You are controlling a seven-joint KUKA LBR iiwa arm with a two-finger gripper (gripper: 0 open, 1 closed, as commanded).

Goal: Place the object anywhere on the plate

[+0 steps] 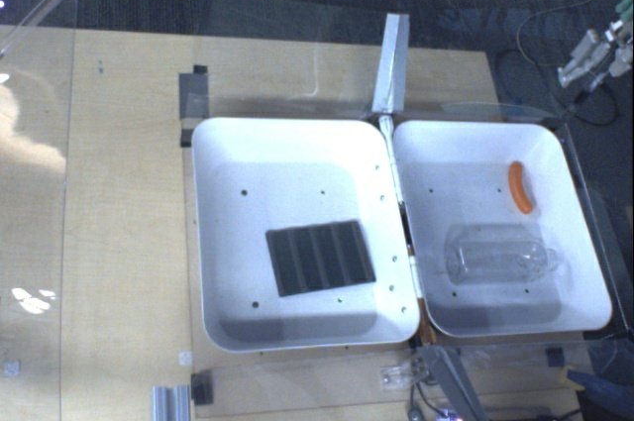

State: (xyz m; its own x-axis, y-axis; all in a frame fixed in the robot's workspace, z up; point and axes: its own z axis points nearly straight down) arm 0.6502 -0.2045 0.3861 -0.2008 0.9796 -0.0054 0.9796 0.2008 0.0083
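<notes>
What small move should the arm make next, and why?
Probably bring the gripper down over the right bin, toward the orange piece: it sits up at the view's top right, far from it, and the dark plate lies in the left bin.

Overhead, slanted down on both bins [297,137]

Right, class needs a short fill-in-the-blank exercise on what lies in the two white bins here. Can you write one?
1. The dark ridged plate lies in the ____ bin.
2. The small object in the right bin is coloured ____.
3. The clear plastic bottle lies on its ____.
4. The bottle lies nearer the ____ edge of the view than the orange object does.

Missing words: left; orange; side; bottom
</notes>
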